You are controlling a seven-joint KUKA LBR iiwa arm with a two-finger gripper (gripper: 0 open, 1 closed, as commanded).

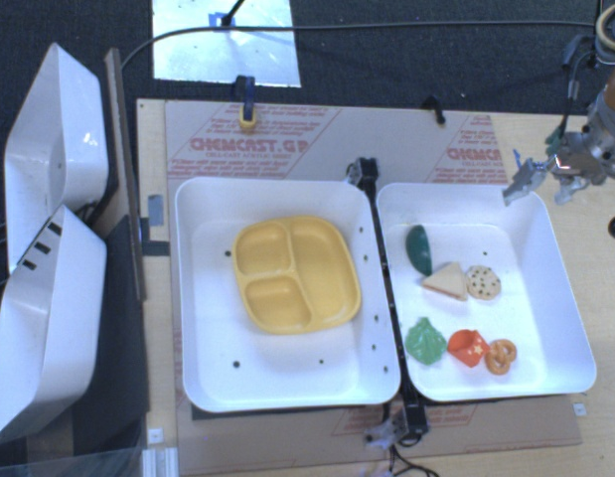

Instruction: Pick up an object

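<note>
in the right bin, nearest the camera, a pretzel, a red piece and a green leafy piece are lying in a row. just beyond them a sandwich wedge is sitting beside a cookie, with a dark green vegetable behind. a yellow divided plate is resting in the left bin. farther back, the gripper is hovering over the right bin's far corner, fingers spread wide and holding nothing.
</note>
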